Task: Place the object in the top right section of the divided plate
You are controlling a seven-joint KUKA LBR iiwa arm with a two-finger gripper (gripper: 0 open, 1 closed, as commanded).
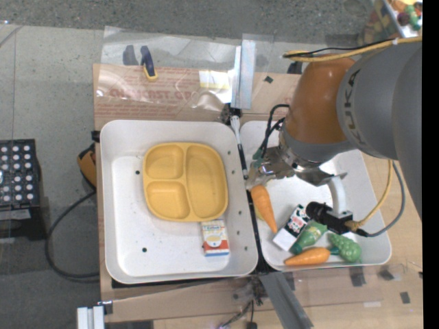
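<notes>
Illumination bright, even, from overhead. Left bin (116, 204) mildly overexposed; soft shadow beneath the arm (357, 94). Glare on plastic sheet (171, 81). Focus moderately soft throughout.

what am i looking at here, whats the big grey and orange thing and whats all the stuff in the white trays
The big grey and orange thing is a robot arm, seen from one camera fixed above the bench and looking down at a slant. It reaches in from the right over two shallow white bins.

The left bin holds a yellow divided plate, with a small carton beside its near edge.

The right bin holds toy food: a carrot below the arm's wrist, a second carrot, some green vegetables and a small black-and-white box.

I cannot make out the arm's grasping end clearly, so I cannot say it holds anything.
</notes>
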